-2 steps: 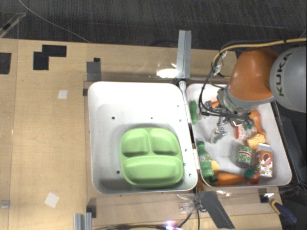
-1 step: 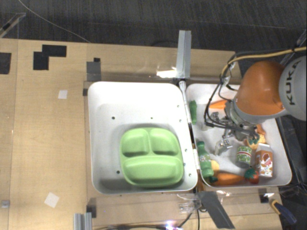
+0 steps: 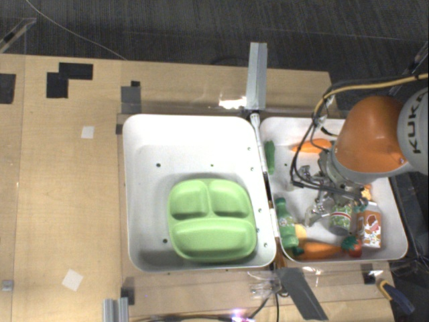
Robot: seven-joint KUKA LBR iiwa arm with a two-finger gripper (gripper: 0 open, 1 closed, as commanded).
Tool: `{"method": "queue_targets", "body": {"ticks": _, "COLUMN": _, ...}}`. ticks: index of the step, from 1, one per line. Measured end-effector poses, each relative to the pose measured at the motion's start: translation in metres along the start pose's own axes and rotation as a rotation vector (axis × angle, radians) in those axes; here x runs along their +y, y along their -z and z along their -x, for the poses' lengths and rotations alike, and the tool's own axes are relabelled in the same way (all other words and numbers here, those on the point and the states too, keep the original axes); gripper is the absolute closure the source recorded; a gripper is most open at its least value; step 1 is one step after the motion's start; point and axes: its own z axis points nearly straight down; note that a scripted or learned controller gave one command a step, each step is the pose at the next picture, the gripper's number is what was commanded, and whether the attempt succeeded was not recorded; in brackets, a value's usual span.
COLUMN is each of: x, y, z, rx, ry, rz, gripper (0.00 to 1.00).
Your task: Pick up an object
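Note:
My gripper (image 3: 328, 210) hangs low in the right bin (image 3: 400, 243), under the orange wrist band (image 3: 369, 136). It sits just above a green and white packet (image 3: 340, 218). Beside that lie a small red and white carton (image 3: 371, 229), an orange carrot (image 3: 320, 250) with a red piece (image 3: 354, 249) at its end, and a green bottle (image 3: 286, 224). A thin green stick (image 3: 269, 156) lies along the bin's left wall. An orange item (image 3: 315, 147) is partly hidden behind the arm.
The left bin (image 3: 144, 146) holds a green three-compartment tray (image 3: 211, 218). A grey metal post (image 3: 257, 76) stands behind the divide between the bins. Cables (image 3: 305, 156) loop off the wrist over the right bin.

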Motion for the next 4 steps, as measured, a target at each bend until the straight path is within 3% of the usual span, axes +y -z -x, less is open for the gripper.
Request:
{"method": "queue_targets", "body": {"ticks": 1, "x": -0.034, "y": -0.004, "z": 0.079, "rx": 0.006, "ry": -0.041, "rz": 0.001, "gripper": 0.00}}
{"method": "queue_targets", "body": {"ticks": 3, "x": -0.038, "y": 0.000, "z": -0.029, "rx": 0.001, "ry": 0.033, "rz": -0.002, "gripper": 0.00}}
{"method": "queue_targets", "body": {"ticks": 4, "x": -0.034, "y": 0.001, "z": -0.045, "rx": -0.003, "ry": 0.022, "rz": -0.004, "gripper": 0.00}}
